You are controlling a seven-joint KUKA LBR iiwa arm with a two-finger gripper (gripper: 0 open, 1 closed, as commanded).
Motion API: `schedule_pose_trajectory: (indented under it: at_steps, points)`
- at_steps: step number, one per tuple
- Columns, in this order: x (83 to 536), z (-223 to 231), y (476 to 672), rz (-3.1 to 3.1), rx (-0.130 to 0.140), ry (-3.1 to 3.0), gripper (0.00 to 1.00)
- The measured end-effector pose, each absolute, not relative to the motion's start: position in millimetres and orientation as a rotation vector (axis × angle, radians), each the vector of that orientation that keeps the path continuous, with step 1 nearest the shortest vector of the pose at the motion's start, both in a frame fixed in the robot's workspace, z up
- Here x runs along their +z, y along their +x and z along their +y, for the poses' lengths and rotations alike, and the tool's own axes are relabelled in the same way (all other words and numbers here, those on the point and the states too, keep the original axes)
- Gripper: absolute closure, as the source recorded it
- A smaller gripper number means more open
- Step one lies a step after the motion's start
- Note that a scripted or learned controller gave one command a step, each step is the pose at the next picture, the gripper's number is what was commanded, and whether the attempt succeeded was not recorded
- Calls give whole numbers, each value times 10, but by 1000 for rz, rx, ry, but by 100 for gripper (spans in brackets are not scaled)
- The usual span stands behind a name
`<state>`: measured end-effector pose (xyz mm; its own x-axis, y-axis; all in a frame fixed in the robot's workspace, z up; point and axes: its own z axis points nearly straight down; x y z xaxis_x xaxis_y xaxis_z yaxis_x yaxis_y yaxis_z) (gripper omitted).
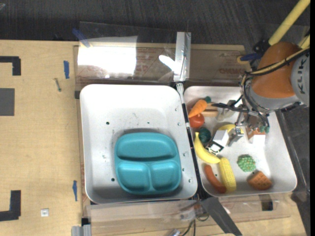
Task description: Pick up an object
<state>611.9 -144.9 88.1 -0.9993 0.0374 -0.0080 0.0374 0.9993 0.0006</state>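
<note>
**Arm low over the toy food in the right bin**

2 white bins sit side by side. The left bin [93,107] holds 1 teal divided tray [146,162]. The right bin [283,156] holds toy food: 1 carrot [198,107], 1 banana [203,150], 1 corn cob [227,174], 1 sausage [213,178], 1 green bumpy piece [246,162] and 1 orange piece [259,181]. The gripper [235,130] hangs over the far middle of that bin, just right of the banana; I cannot tell how wide it stands or whether it touches anything.
</note>
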Motion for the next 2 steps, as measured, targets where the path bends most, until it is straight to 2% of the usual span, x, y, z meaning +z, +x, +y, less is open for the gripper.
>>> schedule_pose_trajectory:
  at_steps: [1,2]
  points:
    - [867,-1690,6613,3128,0,-184,0]
    - [885,-1339,6058,3127,-1,-179,0]
